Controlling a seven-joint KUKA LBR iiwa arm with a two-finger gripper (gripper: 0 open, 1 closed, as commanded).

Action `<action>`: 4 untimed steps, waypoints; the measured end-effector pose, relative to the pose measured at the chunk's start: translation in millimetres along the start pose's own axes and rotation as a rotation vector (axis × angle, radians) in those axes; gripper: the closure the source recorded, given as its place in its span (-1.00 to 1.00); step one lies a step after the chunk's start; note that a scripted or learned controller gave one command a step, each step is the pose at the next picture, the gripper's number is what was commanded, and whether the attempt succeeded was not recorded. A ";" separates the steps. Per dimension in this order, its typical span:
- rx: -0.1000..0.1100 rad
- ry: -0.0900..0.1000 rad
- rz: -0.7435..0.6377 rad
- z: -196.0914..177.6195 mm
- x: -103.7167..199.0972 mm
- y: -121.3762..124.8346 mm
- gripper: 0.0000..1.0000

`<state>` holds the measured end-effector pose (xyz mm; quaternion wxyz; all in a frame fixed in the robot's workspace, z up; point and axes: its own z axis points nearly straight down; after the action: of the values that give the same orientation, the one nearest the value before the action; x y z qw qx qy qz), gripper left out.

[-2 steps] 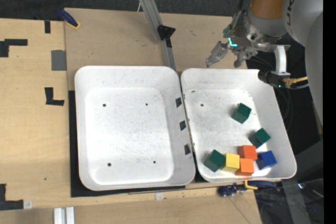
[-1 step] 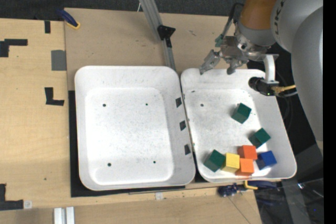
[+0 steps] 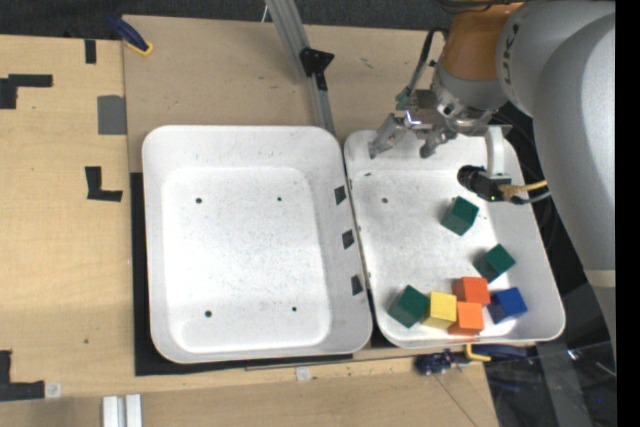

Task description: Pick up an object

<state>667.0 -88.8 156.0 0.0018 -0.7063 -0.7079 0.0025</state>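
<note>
My gripper [image 3: 406, 145] hangs over the far edge of the right bin [image 3: 400, 215], its two fingers spread apart with nothing between them. Well in front of it a dark green block [image 3: 461, 215] lies alone in the bin's middle. Another green block [image 3: 494, 262] lies nearer the right wall. Along the bin's near edge sit a green block [image 3: 408, 305], a yellow block [image 3: 442, 307], two orange blocks [image 3: 470, 303] and a blue block [image 3: 508, 303], packed close together.
The left bin [image 3: 245, 235] lies beside the right one, with black clips on the wall between them. A slanted metal rail [image 3: 290, 15] runs down to the bins' far edge just left of my gripper. The bulky grey arm [image 3: 570, 115] covers the right side.
</note>
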 end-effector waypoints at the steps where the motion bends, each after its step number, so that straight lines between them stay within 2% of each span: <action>1: 0.000 0.000 0.001 48.1 -5.8 -6.3 -1.00; 2: -0.005 0.001 -0.001 34.6 -4.3 -4.6 1.00; 3: -0.010 0.001 0.001 -10.2 -1.6 2.2 1.00; 4: -0.010 0.001 0.001 -57.2 1.3 -4.8 1.00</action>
<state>662.6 -87.5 213.3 -0.0015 -0.7065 -0.7077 -0.0014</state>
